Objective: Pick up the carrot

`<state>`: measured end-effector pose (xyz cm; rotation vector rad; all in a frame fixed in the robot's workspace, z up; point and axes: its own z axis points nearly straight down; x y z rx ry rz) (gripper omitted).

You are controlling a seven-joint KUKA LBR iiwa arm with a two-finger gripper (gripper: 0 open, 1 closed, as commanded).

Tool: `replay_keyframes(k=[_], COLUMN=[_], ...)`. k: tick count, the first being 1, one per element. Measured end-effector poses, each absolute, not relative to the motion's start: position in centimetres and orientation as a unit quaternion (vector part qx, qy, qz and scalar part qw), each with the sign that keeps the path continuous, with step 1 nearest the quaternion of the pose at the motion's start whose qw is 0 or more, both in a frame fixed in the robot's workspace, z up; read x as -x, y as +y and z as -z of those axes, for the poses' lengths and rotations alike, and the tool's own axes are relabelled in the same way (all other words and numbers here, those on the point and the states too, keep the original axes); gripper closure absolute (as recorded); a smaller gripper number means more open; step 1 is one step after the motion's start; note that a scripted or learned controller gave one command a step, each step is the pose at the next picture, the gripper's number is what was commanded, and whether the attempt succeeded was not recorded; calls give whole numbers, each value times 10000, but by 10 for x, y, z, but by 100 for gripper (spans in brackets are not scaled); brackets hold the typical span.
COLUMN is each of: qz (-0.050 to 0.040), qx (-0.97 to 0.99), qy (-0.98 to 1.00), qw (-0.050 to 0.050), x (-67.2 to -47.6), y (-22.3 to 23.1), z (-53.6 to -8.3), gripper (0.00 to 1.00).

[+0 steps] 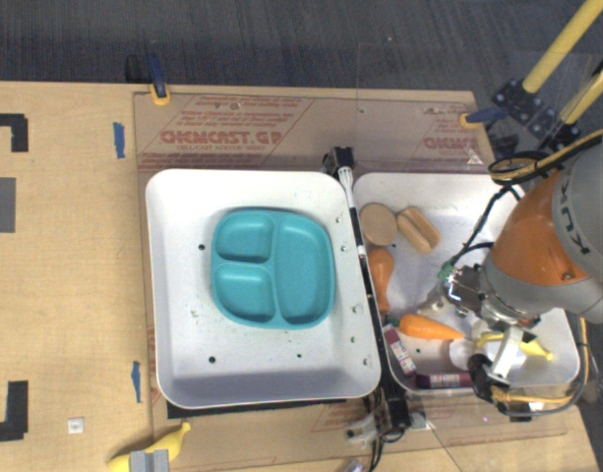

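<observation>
Teal divided plate [274, 267] sitting in the left bin [173, 264], carrot [431, 328] lying in the right bin [458, 197], gripper [461, 299] low just beside it, tan roll [417, 228] farther back

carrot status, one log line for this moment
carrot: lying on right bin floor | gripper: over right bin, close to carrot | left bin: teal plate

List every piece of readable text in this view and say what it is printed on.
"CHEMCAST GP": large red print on the cardboard sheet behind the left bin, slightly soft.
Smaller red lines above it: too blurred to read.
Red print behind the right bin: cut off, unreadable.
</observation>
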<state>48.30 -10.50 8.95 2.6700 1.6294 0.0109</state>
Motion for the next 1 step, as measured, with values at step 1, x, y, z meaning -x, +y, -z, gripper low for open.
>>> replay_keyframes(k=[1], qz=[8], qx=[-7633], qy=[6460], qw=[39], x=[-480], y=[-103], z=[-89], gripper=[0])
